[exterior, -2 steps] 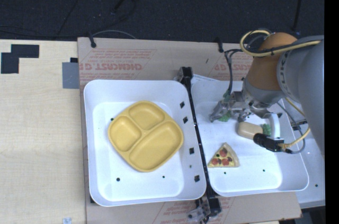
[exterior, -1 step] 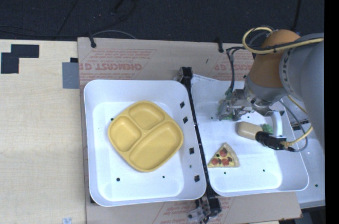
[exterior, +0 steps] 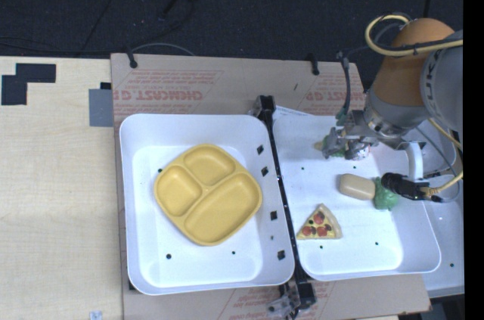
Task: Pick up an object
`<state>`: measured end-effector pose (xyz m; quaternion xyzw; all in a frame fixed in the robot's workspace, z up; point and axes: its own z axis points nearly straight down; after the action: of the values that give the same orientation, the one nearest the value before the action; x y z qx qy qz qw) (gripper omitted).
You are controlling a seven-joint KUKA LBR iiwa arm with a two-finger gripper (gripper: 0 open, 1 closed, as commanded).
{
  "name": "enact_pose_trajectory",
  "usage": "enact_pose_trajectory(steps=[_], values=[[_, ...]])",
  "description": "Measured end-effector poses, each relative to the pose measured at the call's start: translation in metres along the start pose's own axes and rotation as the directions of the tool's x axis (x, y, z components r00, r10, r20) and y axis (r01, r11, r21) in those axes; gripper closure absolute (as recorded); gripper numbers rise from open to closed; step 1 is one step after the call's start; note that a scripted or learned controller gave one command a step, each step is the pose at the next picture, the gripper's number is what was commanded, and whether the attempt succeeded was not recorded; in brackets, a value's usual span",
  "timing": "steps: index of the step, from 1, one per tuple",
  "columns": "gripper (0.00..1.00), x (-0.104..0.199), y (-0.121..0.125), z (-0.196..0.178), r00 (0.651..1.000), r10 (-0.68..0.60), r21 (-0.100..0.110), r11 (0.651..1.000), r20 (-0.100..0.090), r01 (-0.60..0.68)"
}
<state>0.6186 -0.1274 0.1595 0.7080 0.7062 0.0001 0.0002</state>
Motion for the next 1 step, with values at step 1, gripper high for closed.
enact_pose_trajectory(steps=[1], values=[[1.00,-0.0083,-0.0050,-0.0575,1.000,0.000,-0.001,1.000,0.001,0.000]])
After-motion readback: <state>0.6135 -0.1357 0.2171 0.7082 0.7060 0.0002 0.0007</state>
